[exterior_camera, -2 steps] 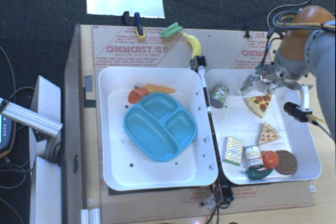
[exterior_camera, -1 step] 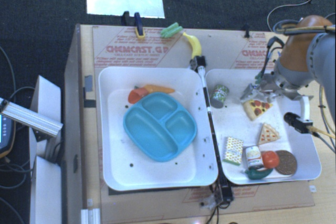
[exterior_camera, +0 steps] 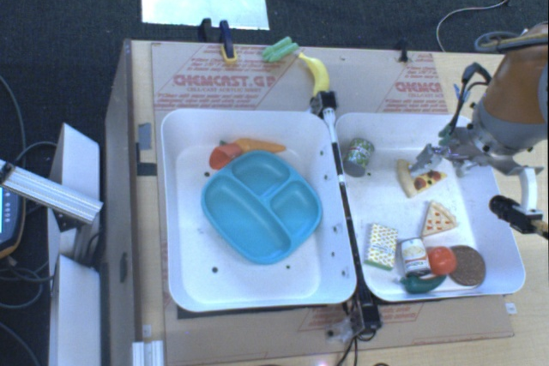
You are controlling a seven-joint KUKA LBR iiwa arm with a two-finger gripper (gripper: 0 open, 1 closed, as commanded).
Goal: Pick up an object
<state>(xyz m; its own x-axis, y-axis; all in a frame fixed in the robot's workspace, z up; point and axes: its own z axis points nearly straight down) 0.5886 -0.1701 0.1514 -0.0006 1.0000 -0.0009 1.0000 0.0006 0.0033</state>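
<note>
Right white bin on desk: claw, state unreadable, just above-right of pizza slice; slice's long axis lower-left to upper-right.

2 bins, 1 blue plate, 2 pizza slices, 2 cans.

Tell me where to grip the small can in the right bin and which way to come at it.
Grip the small can across its round body, coming straight down from above. It looks tipped and stands alone near the right bin's upper-left corner, close to the dividing wall, so fingers probably fit better closing parallel to that wall than across it. The gripper sits to its right.
</note>
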